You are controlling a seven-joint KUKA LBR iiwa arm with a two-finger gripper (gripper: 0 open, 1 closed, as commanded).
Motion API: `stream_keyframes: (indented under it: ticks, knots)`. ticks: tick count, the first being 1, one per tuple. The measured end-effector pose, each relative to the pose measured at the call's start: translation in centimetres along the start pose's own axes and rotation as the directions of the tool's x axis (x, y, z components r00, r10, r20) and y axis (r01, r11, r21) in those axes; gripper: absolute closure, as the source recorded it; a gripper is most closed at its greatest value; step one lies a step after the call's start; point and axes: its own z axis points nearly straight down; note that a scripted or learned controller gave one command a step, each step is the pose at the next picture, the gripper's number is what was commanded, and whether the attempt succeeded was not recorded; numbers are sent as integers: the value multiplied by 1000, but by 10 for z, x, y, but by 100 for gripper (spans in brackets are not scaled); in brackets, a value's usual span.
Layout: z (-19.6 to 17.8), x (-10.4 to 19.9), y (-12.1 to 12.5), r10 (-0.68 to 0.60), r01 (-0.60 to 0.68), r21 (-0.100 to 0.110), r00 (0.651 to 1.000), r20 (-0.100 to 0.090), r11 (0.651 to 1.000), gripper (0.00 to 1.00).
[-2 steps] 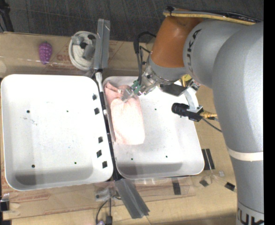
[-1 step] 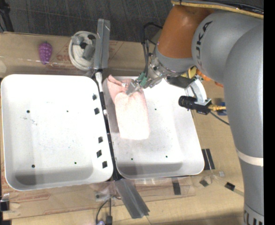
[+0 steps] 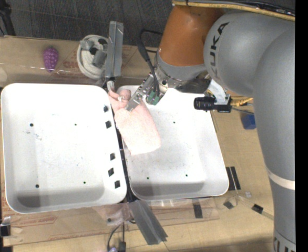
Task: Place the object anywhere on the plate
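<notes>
A pale pink plate (image 3: 140, 131) lies in the right bin (image 3: 196, 156), against its left wall near the far corner. A small pinkish object (image 3: 123, 94) sits just past the plate's far edge, by the divider between the bins. My gripper (image 3: 131, 103) reaches down and to the left from the orange-banded wrist (image 3: 183, 33). Its tip is over the plate's far end, right beside the small object. The arm's shadow and the slant of the view hide whether the object is between the jaws.
The left bin (image 3: 17, 140) lies alongside, with black clips (image 3: 112, 156) on the shared wall. Behind the bins stand a grey post (image 3: 114, 49), a white coil (image 3: 91, 54) and a purple grape-like toy (image 3: 50, 58). The arm's bulk covers the right side.
</notes>
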Motion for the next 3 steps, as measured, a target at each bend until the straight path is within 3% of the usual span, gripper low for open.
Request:
stream_keyframes:
  ticks: [1,2,3]
  knots:
    - [2,35,42,-394,394,0,919,0,919,100]
    - [2,77,70,-616,616,1,787,0,787,100]
    - [2,77,70,-616,616,1,788,1,788,0]
